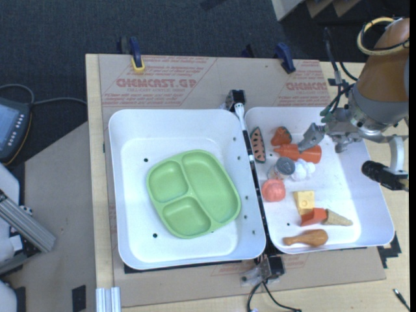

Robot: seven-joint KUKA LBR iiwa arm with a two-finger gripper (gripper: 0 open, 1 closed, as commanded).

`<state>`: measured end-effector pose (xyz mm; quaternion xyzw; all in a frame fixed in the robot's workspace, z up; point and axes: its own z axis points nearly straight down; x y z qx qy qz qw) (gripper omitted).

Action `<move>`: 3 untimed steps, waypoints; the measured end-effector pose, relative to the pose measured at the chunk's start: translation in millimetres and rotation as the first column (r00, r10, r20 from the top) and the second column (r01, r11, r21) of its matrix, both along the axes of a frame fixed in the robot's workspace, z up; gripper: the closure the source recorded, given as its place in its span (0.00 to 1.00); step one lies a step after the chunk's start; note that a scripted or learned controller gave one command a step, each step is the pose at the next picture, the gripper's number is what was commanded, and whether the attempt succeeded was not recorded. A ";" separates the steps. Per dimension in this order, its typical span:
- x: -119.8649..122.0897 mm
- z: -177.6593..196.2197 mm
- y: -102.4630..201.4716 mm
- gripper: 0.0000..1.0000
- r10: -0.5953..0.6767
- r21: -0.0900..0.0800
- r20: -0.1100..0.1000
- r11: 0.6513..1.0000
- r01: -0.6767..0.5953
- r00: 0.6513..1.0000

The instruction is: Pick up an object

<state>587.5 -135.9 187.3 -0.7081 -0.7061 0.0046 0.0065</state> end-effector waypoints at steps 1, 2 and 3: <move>3.3 8.4 0.3 0.00 0.003 -0.002 0.015 1.000 -0.003 1.000; -1.6 -46.0 10.3 0.00 0.002 0.000 0.009 1.000 -0.002 1.000; -0.5 -70.4 10.1 0.00 0.004 -0.004 0.018 1.000 -0.004 1.000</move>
